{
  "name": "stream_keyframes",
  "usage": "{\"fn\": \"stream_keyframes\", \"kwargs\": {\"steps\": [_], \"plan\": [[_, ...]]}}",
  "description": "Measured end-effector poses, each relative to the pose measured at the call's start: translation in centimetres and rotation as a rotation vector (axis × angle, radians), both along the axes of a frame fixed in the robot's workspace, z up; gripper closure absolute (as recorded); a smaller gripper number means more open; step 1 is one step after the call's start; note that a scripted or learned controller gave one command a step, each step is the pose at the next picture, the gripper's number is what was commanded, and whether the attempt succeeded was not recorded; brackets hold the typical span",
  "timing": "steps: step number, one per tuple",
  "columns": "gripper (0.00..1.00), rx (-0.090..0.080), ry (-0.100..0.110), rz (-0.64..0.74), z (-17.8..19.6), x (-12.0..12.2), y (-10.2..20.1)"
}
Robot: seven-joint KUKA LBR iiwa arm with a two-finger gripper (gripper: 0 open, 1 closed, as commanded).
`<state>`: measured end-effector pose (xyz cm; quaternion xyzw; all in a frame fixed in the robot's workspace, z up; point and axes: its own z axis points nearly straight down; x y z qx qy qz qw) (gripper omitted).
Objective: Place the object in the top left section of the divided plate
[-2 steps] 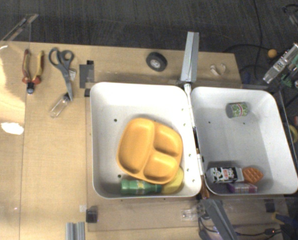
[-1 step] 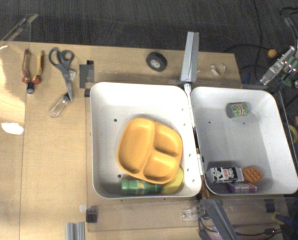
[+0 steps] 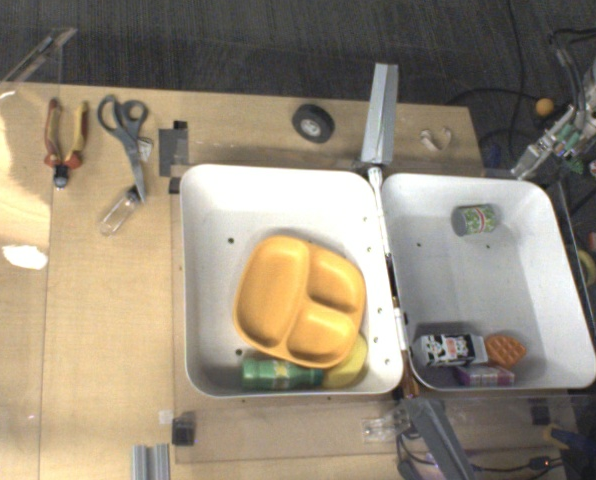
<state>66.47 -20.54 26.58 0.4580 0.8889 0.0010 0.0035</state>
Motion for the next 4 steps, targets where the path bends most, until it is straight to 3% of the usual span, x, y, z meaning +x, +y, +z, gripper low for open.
{"fn": "stream_keyframes", "kwargs": {"steps": [2,4], "plan": [[1.0,0.0,-0.001,-0.071,0.6,0.5,0.0],[1.0,0.002,0.004,-0.151,-4.2,0.5,0.0]]}}
